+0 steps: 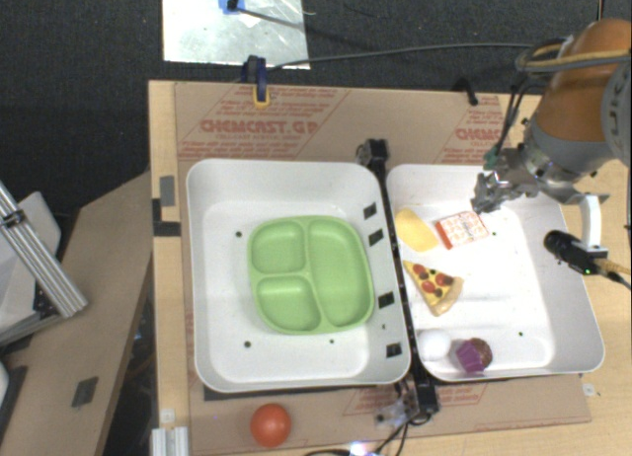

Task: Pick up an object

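Two-finger metal gripper (489, 194) hovers near the right white bin's (563, 331) back edge — finger spacing indiscernible. Just beside it lies the red-and-white flat carton (461, 229) — not gripped.

Arm (583, 99) bent down from right, wrist low.

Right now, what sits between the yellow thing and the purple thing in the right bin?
In the camera view, a toy pizza slice lies between the yellow piece and the purple piece.
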Robot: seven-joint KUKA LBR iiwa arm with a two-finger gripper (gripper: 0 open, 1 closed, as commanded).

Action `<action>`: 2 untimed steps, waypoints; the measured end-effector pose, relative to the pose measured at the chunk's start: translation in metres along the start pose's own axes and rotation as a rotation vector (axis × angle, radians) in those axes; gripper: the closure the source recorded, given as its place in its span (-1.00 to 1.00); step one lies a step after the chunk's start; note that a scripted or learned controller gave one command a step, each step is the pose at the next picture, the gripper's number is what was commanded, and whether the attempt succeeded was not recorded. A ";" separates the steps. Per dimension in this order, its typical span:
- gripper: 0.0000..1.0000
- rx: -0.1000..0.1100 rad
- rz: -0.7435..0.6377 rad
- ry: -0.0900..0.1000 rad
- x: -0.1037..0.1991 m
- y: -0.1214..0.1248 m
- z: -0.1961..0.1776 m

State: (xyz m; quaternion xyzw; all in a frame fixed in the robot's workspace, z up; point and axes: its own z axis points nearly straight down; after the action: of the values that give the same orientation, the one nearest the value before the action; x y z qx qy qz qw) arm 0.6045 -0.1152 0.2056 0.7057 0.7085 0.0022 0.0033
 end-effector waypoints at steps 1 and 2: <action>1.00 0.000 -0.001 0.000 0.000 0.009 -0.061; 1.00 0.007 -0.003 0.002 0.038 -0.010 -0.055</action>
State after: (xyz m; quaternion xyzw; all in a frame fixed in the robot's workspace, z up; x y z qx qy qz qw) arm 0.5935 -0.0775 0.2607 0.7046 0.7096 0.0004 -0.0001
